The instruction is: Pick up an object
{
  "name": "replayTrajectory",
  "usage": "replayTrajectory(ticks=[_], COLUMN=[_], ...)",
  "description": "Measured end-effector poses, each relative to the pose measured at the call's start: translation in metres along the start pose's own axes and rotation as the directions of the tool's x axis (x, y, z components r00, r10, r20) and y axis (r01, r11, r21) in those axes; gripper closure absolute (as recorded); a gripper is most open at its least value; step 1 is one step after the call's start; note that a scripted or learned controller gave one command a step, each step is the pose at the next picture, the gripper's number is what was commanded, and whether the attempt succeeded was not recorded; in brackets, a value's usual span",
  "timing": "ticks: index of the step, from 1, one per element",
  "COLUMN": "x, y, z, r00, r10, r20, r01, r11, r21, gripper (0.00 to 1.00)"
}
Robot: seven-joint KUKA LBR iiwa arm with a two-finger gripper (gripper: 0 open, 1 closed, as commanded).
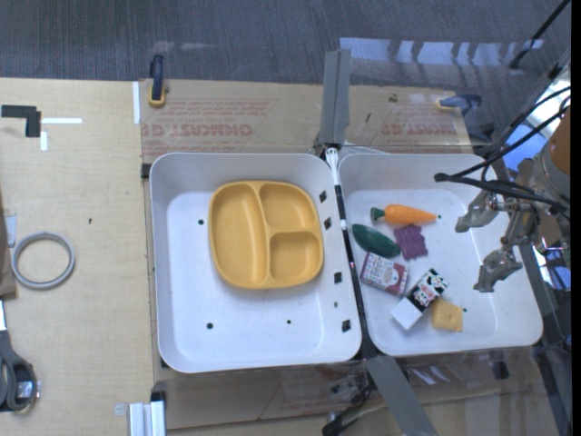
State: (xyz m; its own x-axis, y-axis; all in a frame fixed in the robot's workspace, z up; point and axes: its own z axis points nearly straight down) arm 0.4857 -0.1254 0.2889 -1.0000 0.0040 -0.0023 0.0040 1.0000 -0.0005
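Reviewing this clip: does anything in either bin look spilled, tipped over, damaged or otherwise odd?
Nothing looks spilled or damaged. The milk carton and red box lie on their sides in the right bin, loosely scattered with the carrot. The yellow divided plate sits flat in the left bin. The gripper hovers over the right bin's right side.

Overhead slant onto both bins [172, 271]

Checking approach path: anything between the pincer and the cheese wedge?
Bare white bin floor separates pincer from cheese wedge, seen in the camera view.
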Motion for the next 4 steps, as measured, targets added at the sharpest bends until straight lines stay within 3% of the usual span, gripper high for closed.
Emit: replayTrajectory(ticks=[1, 2, 3, 4], x=[0.007, -0.057, -0.096, -0.101], y=[-0.046, -0.003, -0.013, -0.012], z=[0.087, 0.173, 0.183, 0.169], r00=[0.996, 0.971, 0.804, 0.806], r10=[-0.092, 0.241, 0.595, 0.591], r20=[-0.002, 0.009, 0.013, 0.027], r01=[0.092, -0.241, -0.595, -0.591], r11=[0.996, 0.971, 0.804, 0.806], r21=[-0.001, -0.001, -0.008, -0.015], gripper=[0.0, 0.0, 0.0, 1.0])
